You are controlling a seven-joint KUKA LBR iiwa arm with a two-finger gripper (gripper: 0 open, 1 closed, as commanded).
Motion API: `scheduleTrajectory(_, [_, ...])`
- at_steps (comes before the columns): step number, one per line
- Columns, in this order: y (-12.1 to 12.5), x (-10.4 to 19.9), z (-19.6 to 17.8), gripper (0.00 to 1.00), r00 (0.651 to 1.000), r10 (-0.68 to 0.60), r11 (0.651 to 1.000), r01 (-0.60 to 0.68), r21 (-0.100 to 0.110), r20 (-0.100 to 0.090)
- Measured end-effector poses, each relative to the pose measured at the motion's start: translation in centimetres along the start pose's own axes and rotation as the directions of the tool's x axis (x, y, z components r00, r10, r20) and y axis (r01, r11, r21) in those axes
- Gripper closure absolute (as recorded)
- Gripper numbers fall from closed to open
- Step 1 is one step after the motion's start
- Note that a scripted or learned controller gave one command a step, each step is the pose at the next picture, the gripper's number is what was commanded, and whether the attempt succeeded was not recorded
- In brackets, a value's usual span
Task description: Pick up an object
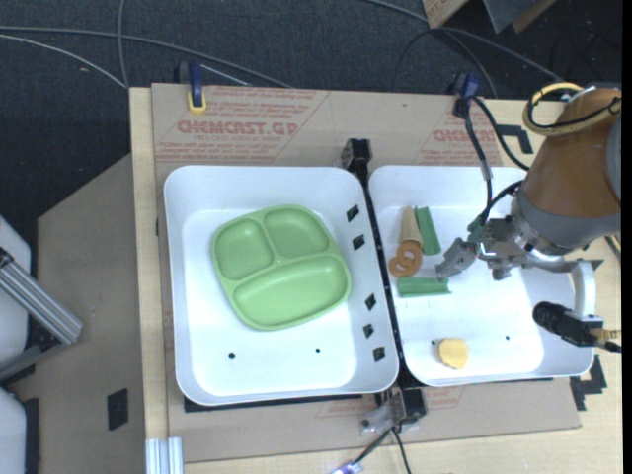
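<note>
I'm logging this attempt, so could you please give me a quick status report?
Tool low in right bin, nothing seen in its grip. Green block just beside it. Tan ring and yellow piece lie apart.

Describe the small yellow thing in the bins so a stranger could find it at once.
Start at the right bin, the one the grey arm reaches into. Look at its near edge, close to the divider between the two bins: the yellow lump lies there alone, apart from the green pieces and the tan ring farther back. It is the only yellow, rounded thing in either bin.
</note>
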State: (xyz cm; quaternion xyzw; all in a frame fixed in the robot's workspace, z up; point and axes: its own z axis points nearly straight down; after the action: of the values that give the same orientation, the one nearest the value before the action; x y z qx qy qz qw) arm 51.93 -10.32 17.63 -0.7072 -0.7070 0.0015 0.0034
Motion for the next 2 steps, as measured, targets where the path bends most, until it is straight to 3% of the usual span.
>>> scheduleTrajectory(1, [-0.6,0.2,6.2,0.0,1.0,0.001,1.0,-0.001,0.002,-0.001])
scheduleTrajectory(2, [-0.7,0.2,9.3,0.0,1.0,0.0,1.0,0.0,-0.001,0.0])
